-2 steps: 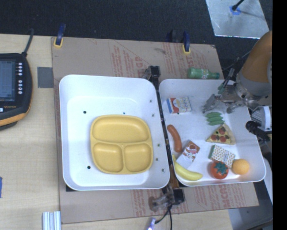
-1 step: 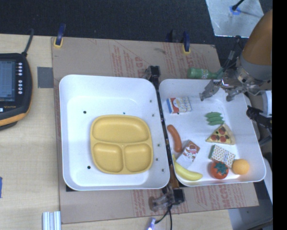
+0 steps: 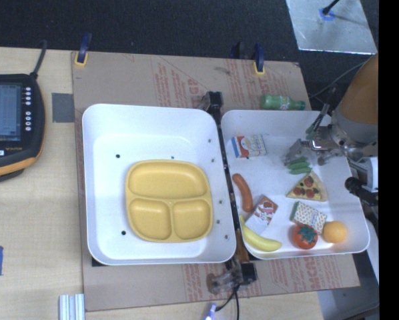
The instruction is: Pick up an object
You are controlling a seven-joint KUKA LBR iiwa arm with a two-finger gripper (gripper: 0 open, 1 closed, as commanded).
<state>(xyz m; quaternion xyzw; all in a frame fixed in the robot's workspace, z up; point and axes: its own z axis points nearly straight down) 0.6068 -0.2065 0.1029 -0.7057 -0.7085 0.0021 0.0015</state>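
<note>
The gripper (image 3: 298, 155) is down in the right bin (image 3: 279, 122), its tips over a small green thing (image 3: 299, 167) (a pepper or pickle, hard to say). That green piece is short and dark, lying with its long axis roughly left-to-right, just above the pizza slice (image 3: 307, 189). Whether the gripper is spread or closed on it, I cannot tell.

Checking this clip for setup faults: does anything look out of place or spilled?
One thing: a green bottle lies on its side on the cardboard, outside the right bin. The other toy foods sit inside that bin.
</note>
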